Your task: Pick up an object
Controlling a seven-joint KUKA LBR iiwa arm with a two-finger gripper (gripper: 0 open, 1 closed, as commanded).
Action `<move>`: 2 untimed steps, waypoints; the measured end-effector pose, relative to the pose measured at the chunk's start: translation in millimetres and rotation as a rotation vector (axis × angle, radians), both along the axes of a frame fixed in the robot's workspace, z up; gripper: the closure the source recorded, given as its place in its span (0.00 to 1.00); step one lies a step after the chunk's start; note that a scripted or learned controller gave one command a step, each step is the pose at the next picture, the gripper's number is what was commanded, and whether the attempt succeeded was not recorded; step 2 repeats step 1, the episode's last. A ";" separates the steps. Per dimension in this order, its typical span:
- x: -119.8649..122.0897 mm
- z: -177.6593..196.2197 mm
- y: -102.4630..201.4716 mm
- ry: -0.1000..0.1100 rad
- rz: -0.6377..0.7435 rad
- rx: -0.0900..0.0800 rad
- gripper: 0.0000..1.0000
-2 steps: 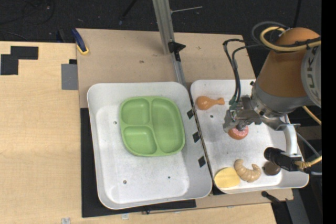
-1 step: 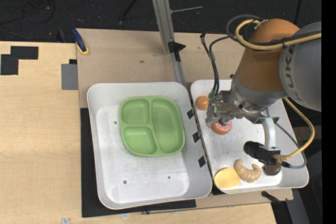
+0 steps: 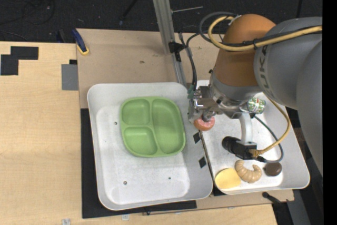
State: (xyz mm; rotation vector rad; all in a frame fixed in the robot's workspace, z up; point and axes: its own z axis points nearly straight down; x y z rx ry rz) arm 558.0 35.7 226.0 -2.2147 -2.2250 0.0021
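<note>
My gripper [image 3: 204, 116] hangs over the left edge of the right bin [image 3: 295, 174], close to the wall between the two bins. A small pink and red round object [image 3: 205, 124] sits between its fingertips, and the gripper is shut on it. The object looks lifted just above the bin rim. The grey arm with its orange band covers the upper part of the right bin.
A green divided plate [image 3: 153, 127] lies in the left bin [image 3: 142, 187]. Along the front of the right bin lie a yellow disc [image 3: 227, 179], a tan croissant-shaped piece [image 3: 248, 171] and a brown lump [image 3: 273, 168]. A green and white object [image 3: 256, 105] lies beside the wrist.
</note>
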 end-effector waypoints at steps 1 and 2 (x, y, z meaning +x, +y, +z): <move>2.0 3.9 49.5 0.000 0.001 0.001 1.00; 2.0 3.9 49.5 0.000 0.001 0.001 1.00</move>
